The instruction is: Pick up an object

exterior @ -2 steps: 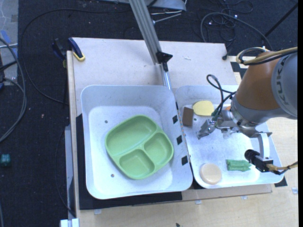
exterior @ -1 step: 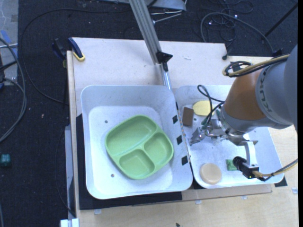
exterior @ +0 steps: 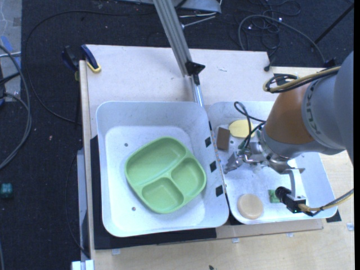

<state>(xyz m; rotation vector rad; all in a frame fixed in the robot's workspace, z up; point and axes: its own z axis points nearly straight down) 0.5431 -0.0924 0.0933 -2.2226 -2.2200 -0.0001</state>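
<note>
White shallow bins, two of them, sit side by side on a pale bench [exterior: 140,72] as one grey arm with an orange band [exterior: 289,120] reaches in from the right.

The left bin [exterior: 112,122] holds a single item, a light green oval plastic plate [exterior: 164,174] divided into three compartments. Its long axis runs from the view's upper left to lower right.

The right bin [exterior: 315,173] holds four loose things, one of each:
- One brown rectangular block [exterior: 223,139] lies near the wall shared with the left bin. Its long axis points roughly from the near side to the far side, leaning slightly.
- One yellow round piece [exterior: 238,128] sits just beside the block on its right, partly hidden by the arm's cables.
- One cream round disc [exterior: 250,206] lies flat near the front rim.
- One small green piece [exterior: 273,196] rests just right of the disc, too small to tell its shape.

The gripper [exterior: 232,163] hangs low over the right bin's left half, between the brown block and the cream disc. It is closer to the block and nothing is seen in its grasp. Whether it is open or closed cannot be told from this angle.
</note>
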